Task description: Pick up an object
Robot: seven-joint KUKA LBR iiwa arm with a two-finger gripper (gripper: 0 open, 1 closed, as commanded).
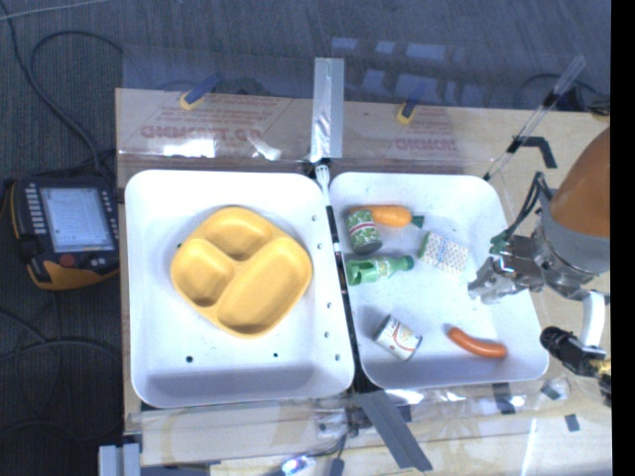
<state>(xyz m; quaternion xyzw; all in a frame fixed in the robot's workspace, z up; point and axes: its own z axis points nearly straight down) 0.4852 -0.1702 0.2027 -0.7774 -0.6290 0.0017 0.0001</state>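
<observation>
Two white bins sit side by side on the table (198,117). The left bin (149,365) contains one yellow divided dish (241,269) with three compartments, lying near the bin's centre.

The right bin (466,191) contains six items:
- a small can with a green label (363,230), near the top left;
- a carrot (393,216), touching the can's right side;
- a green bottle (377,267), lying on its side below the can;
- a small patterned packet (444,253), right of the bottle;
- a white can (398,337), lying tilted near the bottom edge;
- a sausage (476,343), right of the white can.

The end effector (496,278) is positioned over the right bin's right side, above the sausage and beside the packet. Its opening width cannot be determined, and no item is visible in it.
</observation>
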